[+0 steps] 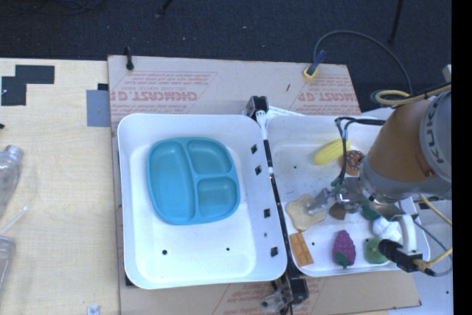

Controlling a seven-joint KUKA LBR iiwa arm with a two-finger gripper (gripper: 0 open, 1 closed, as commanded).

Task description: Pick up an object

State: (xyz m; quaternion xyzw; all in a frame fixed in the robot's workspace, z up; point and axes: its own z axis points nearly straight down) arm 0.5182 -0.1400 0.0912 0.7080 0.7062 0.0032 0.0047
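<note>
- Two white bins sit side by side; the right bin (295, 133) holds the small items.
- The gripper (322, 200) hangs low over a tan slice (301, 212), touching or just above it.
- Finger state: cannot tell.

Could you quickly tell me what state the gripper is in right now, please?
Gripper: low in the right bin, over the beige piece; open or shut cannot be told.
</note>
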